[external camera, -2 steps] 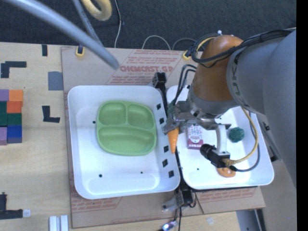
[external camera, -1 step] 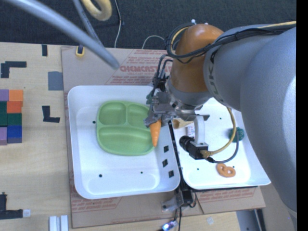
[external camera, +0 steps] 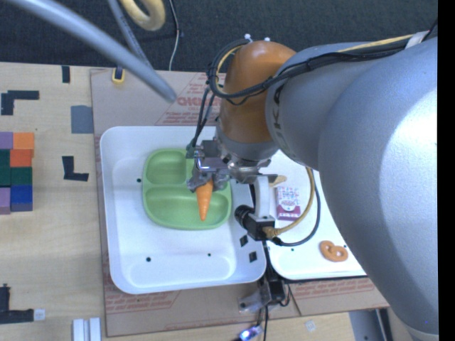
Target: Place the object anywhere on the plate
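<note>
A green divided plate [external camera: 167,190] lies in the left white bin [external camera: 128,254]. An orange carrot [external camera: 203,201] points down over the plate's right compartment, its thick top end between the fingers of my gripper [external camera: 205,178]. The gripper hangs from the arm's orange band just above the plate's right side and is shut on the carrot. I cannot tell whether the carrot's tip touches the plate.
The right bin [external camera: 306,265] holds a small pink and white box [external camera: 288,201] and a brown pretzel [external camera: 332,251]. Coloured blocks [external camera: 18,172] sit at the far left of the bench. The grey arm covers most of the right side.
</note>
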You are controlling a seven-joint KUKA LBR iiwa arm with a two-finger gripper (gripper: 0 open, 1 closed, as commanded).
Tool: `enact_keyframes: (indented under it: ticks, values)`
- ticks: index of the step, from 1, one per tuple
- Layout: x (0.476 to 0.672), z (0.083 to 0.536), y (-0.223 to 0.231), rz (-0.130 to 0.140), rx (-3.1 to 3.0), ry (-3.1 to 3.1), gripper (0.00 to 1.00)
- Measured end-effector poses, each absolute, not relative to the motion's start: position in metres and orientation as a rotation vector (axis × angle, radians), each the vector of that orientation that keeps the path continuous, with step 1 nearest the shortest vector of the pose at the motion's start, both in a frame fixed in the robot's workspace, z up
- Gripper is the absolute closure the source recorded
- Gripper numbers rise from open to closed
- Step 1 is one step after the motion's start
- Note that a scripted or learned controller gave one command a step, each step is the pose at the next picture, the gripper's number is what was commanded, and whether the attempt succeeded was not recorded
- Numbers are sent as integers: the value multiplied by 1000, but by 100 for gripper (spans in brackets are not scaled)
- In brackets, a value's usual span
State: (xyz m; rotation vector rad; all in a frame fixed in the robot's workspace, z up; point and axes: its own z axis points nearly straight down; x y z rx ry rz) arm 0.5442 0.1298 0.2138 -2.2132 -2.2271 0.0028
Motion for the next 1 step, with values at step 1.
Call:
enact_keyframes:
  ticks: [1]
  values:
    - [557, 226, 134, 1, -2218, -2224, 100]
